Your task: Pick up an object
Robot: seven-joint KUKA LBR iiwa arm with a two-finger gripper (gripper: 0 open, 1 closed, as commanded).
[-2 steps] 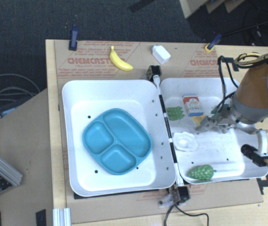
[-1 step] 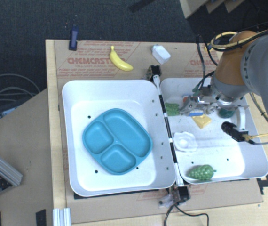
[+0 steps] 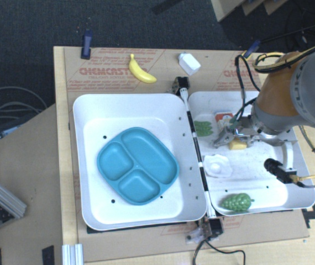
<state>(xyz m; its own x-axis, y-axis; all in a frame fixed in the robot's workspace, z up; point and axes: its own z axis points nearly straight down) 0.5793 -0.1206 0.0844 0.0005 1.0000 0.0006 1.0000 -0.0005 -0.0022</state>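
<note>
So the arm is reaching in from the right and hanging over the right bin, orange band showing above the wrist. The gripper sits low over the back-middle part of that bin, with its metal fingers pointing left and a bit down. Honestly can't tell how far apart they are or whether anything is actually between them, it's too cluttered and small there. Right against the gripper is a little yellow piece, touching or just under it, hard to say which. Just beside it toward the back there's a small red and white thing, and to the left of that a green leafy item near the divider between the bins. A white lumpy object lies in the middle of the right bin near its left wall, and a bunch of green grapes sits at the front edge. The left bin holds a blue sectioned tray, tilted at an angle. Outside the bins, on the cardboard, a banana and a small white block lie well apart from everything.
</note>
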